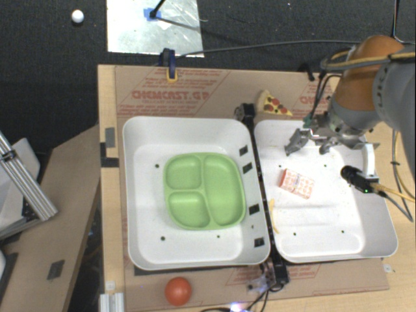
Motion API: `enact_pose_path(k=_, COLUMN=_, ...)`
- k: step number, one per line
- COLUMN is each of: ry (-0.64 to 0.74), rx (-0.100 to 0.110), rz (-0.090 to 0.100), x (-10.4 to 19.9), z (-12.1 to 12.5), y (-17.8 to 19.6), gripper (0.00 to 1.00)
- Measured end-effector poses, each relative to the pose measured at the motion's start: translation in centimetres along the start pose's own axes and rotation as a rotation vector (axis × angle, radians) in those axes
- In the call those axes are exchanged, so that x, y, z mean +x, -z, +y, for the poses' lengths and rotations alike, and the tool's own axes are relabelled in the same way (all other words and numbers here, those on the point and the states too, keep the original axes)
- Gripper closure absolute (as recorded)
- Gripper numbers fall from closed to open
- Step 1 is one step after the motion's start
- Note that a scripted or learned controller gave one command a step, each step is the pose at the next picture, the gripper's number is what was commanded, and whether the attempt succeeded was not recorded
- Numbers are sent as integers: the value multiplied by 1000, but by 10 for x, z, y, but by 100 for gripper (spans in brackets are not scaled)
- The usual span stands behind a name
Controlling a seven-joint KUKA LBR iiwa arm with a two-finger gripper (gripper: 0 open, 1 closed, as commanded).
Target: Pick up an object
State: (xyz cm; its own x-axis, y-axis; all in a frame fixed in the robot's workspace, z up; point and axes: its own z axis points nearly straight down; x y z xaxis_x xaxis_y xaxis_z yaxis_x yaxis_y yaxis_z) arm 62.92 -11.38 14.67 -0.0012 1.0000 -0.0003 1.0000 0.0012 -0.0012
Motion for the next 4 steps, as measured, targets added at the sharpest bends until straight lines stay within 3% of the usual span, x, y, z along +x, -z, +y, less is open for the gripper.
enact_pose_path(k=1, ry=4, rx=0, rz=0, x=2, z=10, y=-49, gripper=0)
enact_pose_path(k=2, ry=4, rx=-2, rz=0, x=2, z=11, y=-62, gripper=0)
enact_pose_path(k=3, ry=6, rx=-6, rz=0, x=2, z=12, y=-50, gripper=100)
enact_pose_path(k=4, ry=-1, rx=-7, rz=0, x=-5, z=6, y=2, gripper=100)
